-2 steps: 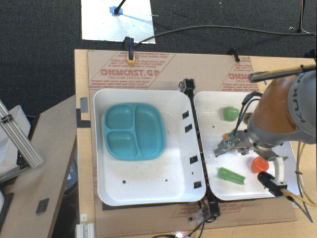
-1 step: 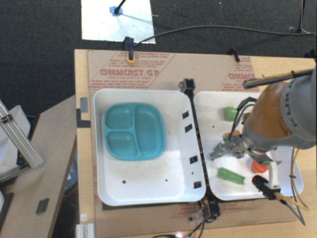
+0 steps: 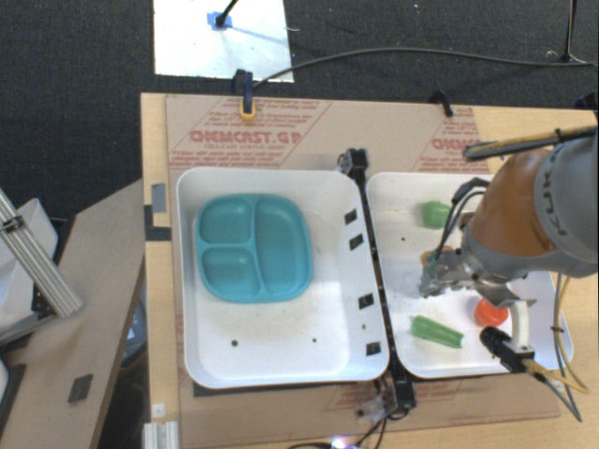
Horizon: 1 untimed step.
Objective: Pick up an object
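Camera view places your tool (image 3: 432, 281) low inside the right bin (image 3: 398, 204); whether it stands apart or together cannot be told from this angle. Nearest to it lies the green oblong piece (image 3: 437, 331), just beside and toward the near rim. Judge it light, rigid, smooth plastic; take it across its short width. An orange piece (image 3: 488, 312) and a green chunk (image 3: 434, 214) also lie there. The left bin (image 3: 201, 344) carries a teal divided plate (image 3: 254, 248).
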Each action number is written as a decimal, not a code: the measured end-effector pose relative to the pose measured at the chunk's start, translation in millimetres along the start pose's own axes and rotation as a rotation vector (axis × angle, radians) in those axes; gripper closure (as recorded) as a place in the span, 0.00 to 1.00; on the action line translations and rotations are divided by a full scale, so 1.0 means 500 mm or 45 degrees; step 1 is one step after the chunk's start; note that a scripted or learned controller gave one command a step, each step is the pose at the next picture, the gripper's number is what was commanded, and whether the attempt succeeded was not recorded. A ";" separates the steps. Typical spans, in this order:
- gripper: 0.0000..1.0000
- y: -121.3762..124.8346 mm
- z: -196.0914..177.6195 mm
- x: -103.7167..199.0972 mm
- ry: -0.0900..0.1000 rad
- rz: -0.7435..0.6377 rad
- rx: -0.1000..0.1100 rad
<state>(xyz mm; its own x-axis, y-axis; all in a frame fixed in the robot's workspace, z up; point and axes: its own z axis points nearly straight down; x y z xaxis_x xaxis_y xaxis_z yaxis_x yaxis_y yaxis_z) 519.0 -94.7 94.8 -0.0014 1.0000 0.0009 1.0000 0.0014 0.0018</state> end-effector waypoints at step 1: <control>1.00 -0.005 -0.119 -0.015 -0.002 0.001 -0.004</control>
<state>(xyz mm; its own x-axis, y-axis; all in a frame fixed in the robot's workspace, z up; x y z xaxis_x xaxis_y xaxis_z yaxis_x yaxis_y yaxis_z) 516.5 -102.0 154.5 -0.0009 1.0000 -0.0009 1.0000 0.0009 0.0049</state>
